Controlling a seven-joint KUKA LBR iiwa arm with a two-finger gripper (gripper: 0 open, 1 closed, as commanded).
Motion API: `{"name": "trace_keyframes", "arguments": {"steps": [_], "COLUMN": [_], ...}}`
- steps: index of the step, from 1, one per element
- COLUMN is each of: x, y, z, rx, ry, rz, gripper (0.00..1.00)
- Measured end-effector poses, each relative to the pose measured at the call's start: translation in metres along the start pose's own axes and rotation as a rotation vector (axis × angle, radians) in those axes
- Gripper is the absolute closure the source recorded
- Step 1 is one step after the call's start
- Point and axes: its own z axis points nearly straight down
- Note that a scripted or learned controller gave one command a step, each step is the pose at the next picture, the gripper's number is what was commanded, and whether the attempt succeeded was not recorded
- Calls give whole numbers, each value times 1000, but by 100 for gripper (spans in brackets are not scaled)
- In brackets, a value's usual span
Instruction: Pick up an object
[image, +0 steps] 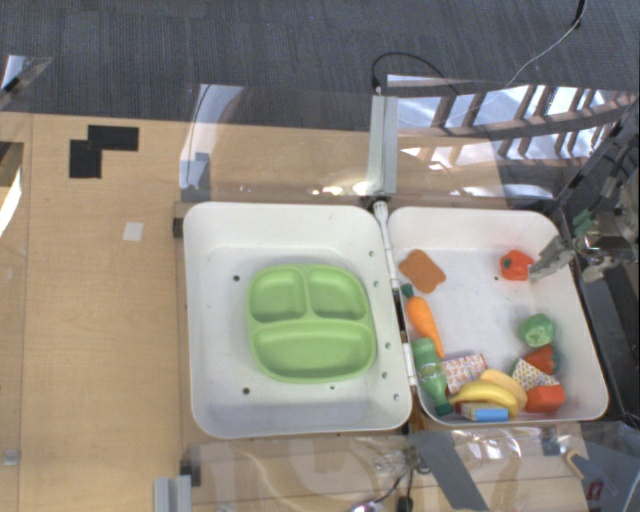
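A: Surface (90, 300) first: what lies on it?

B: Two white bins. The left bin (215, 300), well away from the tool (560, 255), holds a green tray (311, 322).

A: And the tool?

B: Over the right bin's (470, 310) far edge; whether it's spread, I cannot tell. A red pepper (516, 265) sits just beside its tip.

Grey two-finger gripper (548, 264) reaching in from right edge, fingers angled down-left, wrist largely cut off at frame's side.

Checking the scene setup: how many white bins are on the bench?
2. The left bin holds a green divided plate; the right bin beside it holds toy food.
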Motion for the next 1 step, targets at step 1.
{"name": "trace_keyframes", "arguments": {"steps": [1], "x": [-17], "y": [46], "z": [131], "rx": [3], "ry": [2], "rz": [237], "gripper": [0]}}
